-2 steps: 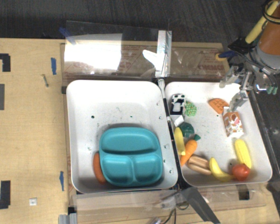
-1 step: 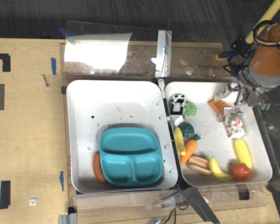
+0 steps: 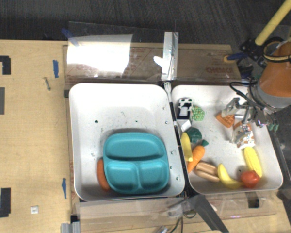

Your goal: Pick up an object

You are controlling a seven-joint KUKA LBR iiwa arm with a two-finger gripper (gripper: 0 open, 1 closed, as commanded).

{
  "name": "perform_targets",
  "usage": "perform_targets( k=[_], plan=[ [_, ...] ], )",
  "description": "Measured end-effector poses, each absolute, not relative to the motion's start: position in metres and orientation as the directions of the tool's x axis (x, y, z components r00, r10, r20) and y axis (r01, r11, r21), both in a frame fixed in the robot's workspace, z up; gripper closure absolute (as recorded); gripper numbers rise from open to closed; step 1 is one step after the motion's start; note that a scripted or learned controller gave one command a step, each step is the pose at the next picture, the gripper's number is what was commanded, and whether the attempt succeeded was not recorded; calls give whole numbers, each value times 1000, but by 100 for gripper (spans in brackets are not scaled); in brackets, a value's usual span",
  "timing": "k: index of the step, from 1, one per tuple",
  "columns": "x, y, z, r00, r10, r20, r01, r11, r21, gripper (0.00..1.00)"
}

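Gripper [image 3: 243, 130] is low in the right bin [image 3: 211, 95], at 3 o'clock; claw state cannot be told. Yellow banana [image 3: 252, 160] lies just below at 6 o'clock. Descent should be centred over it, well off the red tomato [image 3: 250, 178].

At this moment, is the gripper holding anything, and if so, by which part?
Cannot be told. The gripper hangs low over the right bin, beside an orange piece, but the view shows nothing clearly between its fingers.
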State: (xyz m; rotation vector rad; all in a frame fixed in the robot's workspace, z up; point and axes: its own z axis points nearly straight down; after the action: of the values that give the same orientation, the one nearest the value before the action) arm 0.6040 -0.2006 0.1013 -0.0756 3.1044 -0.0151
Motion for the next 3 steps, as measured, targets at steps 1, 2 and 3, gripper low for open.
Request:
perform_targets(
  k=[1, 2, 3],
  plan=[
    [585, -152, 100, -998, -44, -35, -43, 999, -9, 0],
    [597, -97, 101, -998, -57, -37, -57, 998, -7, 0],
    [560, -104, 101, -997, 57, -43, 57, 998, -1, 0]
  ],
)
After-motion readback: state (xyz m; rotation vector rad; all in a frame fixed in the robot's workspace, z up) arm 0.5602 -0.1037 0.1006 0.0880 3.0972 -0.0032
